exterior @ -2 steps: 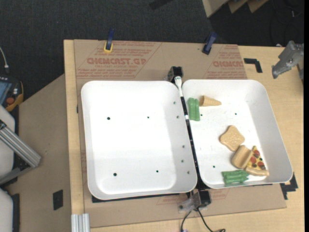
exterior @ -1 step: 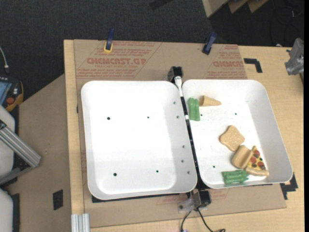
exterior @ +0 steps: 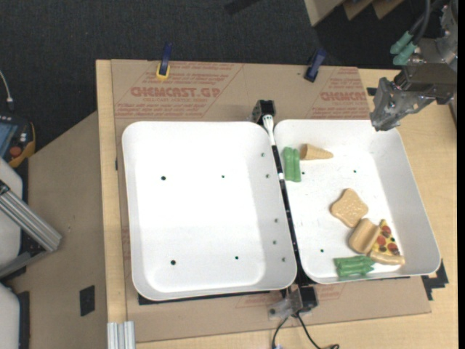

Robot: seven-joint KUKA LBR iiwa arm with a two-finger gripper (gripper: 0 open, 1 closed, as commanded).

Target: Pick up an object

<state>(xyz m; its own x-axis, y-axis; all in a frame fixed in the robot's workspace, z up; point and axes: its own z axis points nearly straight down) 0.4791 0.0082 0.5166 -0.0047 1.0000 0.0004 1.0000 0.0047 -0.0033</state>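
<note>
Objects for you to pick lie in the right white bin (exterior: 407, 166): a green stick-shaped piece (exterior: 291, 163) lying lengthwise along the left wall, a tan cone (exterior: 315, 152) pointing right, a tan toast slice (exterior: 349, 207), a brown bread loaf (exterior: 361, 235), a pizza wedge (exterior: 384, 244) and a green pod (exterior: 354, 267) lying left-right. Your hand (exterior: 383, 115) hangs over the bin's far right corner. The cardboard sheet (exterior: 218, 86) reads "CHEMCAST GP".

The arm (exterior: 436, 49) runs off the right edge, so little of it shows. Its pincer (exterior: 383, 115) is too small and dark to read. The pizza slice (exterior: 385, 247) partly hides behind the bread roll (exterior: 361, 235).
</note>
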